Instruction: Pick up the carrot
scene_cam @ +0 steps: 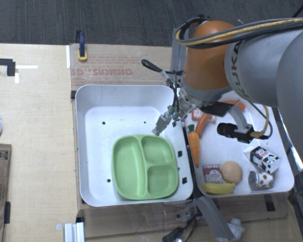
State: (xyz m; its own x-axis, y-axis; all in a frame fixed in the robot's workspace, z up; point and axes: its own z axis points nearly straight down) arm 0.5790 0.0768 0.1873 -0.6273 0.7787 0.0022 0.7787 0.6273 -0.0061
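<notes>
Overhead, the gripper (164, 122) hung over the left bin (91, 150), just off the upper right corner of the green divided plate (145, 166); whether it was wide or narrow could not be told. Right of the plate, across the wall between the bins, the carrot (194, 146) lay lengthwise in the right bin (280, 155), close beside that wall. Farther right of the plate sat a banana (218, 187), a round bread roll (232, 172) and a small milk carton (264, 158).

"KUKA" lettering on the grey arm (236, 59) (partly cut off), illegible mirrored red print on cardboard (116, 71)
</notes>
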